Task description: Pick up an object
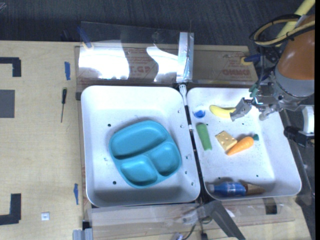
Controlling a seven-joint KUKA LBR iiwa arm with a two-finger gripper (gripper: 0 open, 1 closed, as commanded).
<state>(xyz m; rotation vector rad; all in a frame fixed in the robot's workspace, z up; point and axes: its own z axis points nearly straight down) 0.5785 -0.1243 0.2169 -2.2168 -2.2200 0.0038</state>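
The end effector [252,109] hangs open, empty; the banana [220,111] lies just left of it, lengthwise toward it.

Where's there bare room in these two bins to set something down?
Left bin: bare floor rings the blue divided tray, widest along the far side. Right bin: a patch between carrot and blue bottle. It is crowded around banana and gripper.

Divided tray [145,153] in left bin [92,134]; banana [221,111], carrot [240,145], bottle [232,188] in right bin [280,179]
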